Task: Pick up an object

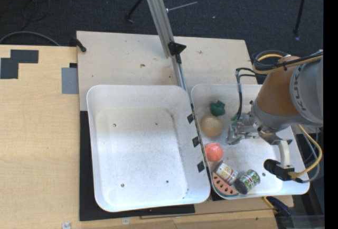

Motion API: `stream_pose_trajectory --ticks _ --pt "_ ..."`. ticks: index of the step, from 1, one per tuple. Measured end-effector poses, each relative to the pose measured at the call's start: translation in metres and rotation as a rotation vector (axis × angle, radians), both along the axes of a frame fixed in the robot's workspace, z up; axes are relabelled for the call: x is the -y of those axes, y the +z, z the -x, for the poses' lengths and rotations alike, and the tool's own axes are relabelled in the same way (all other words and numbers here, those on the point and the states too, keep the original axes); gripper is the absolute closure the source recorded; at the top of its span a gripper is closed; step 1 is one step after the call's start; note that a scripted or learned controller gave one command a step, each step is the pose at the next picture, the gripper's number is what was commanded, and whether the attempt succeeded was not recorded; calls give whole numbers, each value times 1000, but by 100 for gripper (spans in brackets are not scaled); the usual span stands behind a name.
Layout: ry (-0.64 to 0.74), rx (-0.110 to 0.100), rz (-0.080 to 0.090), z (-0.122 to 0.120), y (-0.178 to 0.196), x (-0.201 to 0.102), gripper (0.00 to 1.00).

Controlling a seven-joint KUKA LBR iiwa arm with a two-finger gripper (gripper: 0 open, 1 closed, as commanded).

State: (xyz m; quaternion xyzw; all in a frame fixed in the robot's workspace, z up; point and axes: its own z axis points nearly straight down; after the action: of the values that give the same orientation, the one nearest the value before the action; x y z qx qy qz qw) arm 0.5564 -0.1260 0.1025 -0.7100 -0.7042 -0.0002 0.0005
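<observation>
The right bin [274, 183] holds a small green object [217, 108], a tan ball [211, 126], a red-orange ball [214, 152], a small jar with a yellowish label [226, 172], a dark green can [247, 180] and a flat reddish piece [222, 186] at the front rim. My gripper [237, 134] hangs low over the middle of this bin, just right of the tan ball and above the red-orange ball. Nothing shows between its fingertips. The grey arm with its orange band [282, 93] reaches in from the right.
The left bin [105, 117] lies beside the right one. A slanted metal rail [161, 16] runs from the back down to the divide between the bins. Black clips [196, 140] sit along that shared edge. Cables loop near the arm at the right.
</observation>
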Motion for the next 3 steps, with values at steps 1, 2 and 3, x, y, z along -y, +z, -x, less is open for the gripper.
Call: stream_pose_trajectory --ticks 1,2,3 --pt "9 4 1 -7 61 1 100" --pt "8 3 2 -13 106 8 100" --pt "9 1 1 -13 123 9 100"
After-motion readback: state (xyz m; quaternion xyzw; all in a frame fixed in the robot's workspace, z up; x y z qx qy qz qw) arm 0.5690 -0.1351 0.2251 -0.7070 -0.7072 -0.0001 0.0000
